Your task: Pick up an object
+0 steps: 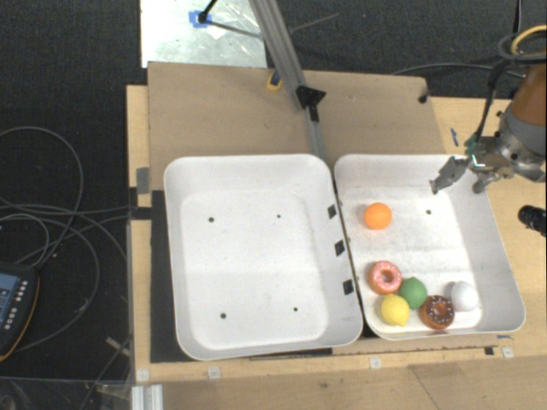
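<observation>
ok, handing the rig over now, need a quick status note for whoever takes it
Gripper: open, holding nothing, over the right bin's far right corner.
Items, all in the right bin: orange ball alone mid-bin; pink donut, green ball, lemon, brown donut and white ball clustered at the near edge.
Done: nothing picked.
Left: descend, grasp, lift. The orange ball looks easiest.

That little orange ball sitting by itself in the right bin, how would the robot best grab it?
Probably straight down from above, closing across the orange ball's widest part. It is round, so any direction across works, and it lies apart from the cluster of toys with bare right bin floor all around. The gripper hangs near the bin's far edge.
</observation>
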Robot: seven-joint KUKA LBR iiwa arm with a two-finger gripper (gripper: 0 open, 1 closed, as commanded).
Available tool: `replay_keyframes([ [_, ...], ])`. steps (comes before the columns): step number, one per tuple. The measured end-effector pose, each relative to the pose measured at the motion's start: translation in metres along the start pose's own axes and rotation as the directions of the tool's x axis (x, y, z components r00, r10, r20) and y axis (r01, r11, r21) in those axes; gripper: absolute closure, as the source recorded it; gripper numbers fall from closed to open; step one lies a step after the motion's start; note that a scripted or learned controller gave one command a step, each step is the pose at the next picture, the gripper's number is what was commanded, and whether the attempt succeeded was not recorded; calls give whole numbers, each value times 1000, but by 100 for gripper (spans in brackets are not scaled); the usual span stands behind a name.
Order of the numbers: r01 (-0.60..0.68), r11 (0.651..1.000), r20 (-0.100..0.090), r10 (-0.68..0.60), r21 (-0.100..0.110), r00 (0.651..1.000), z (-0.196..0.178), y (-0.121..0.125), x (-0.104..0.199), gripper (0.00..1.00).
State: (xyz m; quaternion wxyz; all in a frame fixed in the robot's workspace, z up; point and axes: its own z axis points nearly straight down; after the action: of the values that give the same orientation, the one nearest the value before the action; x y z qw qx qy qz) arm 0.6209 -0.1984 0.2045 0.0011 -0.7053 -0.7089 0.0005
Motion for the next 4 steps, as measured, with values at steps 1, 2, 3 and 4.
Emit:
replay_keyframes([
  [1, 2, 1000, 2, -2, -4, 1000, -3, 1, 0, 0],
  [2, -3, 1000, 0, 3, 1, 1000, 56, -7, 4, 0],
  [3, -3, 1000, 0, 3, 1, 1000, 109, -7, 4, 0],
  [4, -2, 1000, 2, 2, -7, 1000, 94, -4, 4, 100],
])
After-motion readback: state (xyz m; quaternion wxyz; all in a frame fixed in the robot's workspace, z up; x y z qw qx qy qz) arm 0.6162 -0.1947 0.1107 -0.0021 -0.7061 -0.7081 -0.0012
